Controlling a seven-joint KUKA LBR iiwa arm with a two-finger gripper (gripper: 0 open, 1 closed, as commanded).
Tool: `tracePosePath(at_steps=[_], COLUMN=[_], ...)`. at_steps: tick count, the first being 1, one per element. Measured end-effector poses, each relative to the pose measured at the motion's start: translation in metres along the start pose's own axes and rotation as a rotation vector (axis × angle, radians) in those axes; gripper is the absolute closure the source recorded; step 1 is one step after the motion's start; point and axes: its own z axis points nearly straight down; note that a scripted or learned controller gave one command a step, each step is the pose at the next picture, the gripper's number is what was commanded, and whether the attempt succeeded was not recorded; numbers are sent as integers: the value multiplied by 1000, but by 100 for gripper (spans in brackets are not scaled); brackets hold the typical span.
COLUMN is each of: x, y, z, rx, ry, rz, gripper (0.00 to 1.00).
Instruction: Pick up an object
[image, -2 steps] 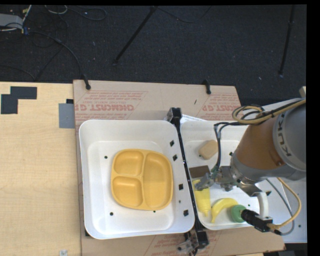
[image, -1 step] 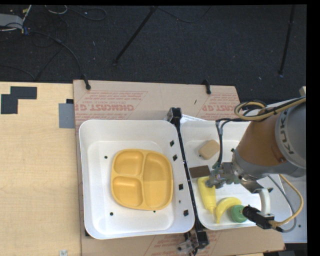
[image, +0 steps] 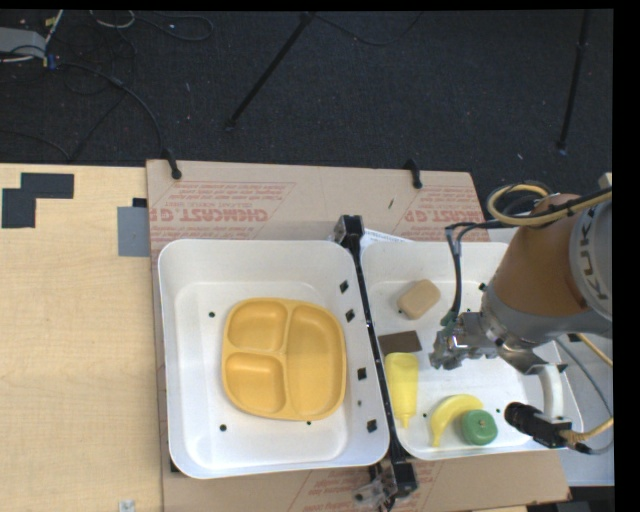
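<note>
While pincer (image: 447, 352) hangs over right bin (image: 478, 262), grip state unclear, banana (image: 449, 415) nearby

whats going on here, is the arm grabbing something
A grey and orange arm reaches in from the right over the right bin, its gripper hanging low above the bin floor. Nothing shows between its fingers. A tan block, yellow bottle, banana and green round thing lie around it. The left bin holds a yellow divided plate.
</note>
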Motion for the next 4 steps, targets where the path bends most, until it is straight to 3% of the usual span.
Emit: tracePosePath(at_steps=[2,4], x=[-1,91], y=[1,39], z=[-91,-84], rx=[-1,2], ry=[0,0], rz=[0,-2], gripper=[100,100])
